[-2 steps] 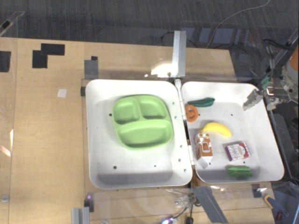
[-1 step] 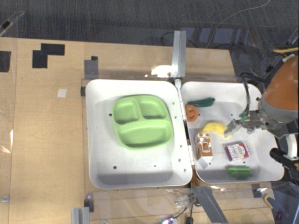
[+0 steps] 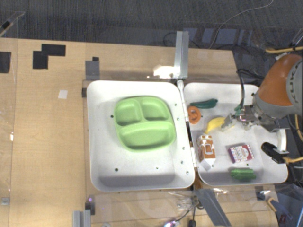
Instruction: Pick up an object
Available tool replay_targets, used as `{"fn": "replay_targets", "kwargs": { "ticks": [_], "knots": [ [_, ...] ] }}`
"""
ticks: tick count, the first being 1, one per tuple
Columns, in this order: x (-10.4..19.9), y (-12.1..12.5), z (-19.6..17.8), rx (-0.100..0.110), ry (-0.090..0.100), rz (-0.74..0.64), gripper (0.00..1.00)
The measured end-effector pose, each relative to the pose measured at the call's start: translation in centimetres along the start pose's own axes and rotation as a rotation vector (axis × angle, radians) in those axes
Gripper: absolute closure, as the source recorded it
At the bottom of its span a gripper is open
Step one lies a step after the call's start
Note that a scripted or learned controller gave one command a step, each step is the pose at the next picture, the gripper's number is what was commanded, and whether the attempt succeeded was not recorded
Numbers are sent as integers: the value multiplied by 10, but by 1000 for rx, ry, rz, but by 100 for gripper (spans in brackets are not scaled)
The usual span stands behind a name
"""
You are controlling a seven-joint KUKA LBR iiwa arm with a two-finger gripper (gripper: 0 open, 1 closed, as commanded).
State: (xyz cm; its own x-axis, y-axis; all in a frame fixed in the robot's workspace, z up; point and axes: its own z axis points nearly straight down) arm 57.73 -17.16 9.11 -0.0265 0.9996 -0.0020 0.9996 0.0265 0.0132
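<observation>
Two white bins sit side by side on the bench (image 3: pixel 42 126). The left bin (image 3: pixel 97 126) holds one thing: a green plate (image 3: pixel 144 122) with three compartments, two small ones toward the far side and one long one toward the near side, lying flat about the middle of the floor. The right bin (image 3: pixel 222 140) holds six loose things, all apart from one another. There are two dark green ones: a pod (image 3: pixel 204 103) near the far wall and a lump (image 3: pixel 242 174) by the near wall. There is one orange thing (image 3: pixel 194 112) against the left wall, one yellow banana (image 3: pixel 215 124) just right of it, one orange and white carton (image 3: pixel 206 148) near the left wall, and one purple packet (image 3: pixel 240 152) to the carton's right. The arm (image 3: pixel 279 86) reaches in from the right, its orange band above the bin's right side. The gripper (image 3: pixel 233 121) is low over the bin's middle, just beside the banana's right end; whether they touch is unclear. The banana lies on the bin floor, between the orange thing and the gripper. Whether the gripper is spread or pressed together cannot be told from this view.
</observation>
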Motion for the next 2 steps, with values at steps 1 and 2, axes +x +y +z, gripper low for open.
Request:
{"fn": "replay_targets", "kwargs": {
  "ticks": [1, 2],
  "knots": [
    [44, 23, 0, -3, 0, -33, 0],
    [47, 26, -12, -7, 3, -37, 100]
  ]
}}
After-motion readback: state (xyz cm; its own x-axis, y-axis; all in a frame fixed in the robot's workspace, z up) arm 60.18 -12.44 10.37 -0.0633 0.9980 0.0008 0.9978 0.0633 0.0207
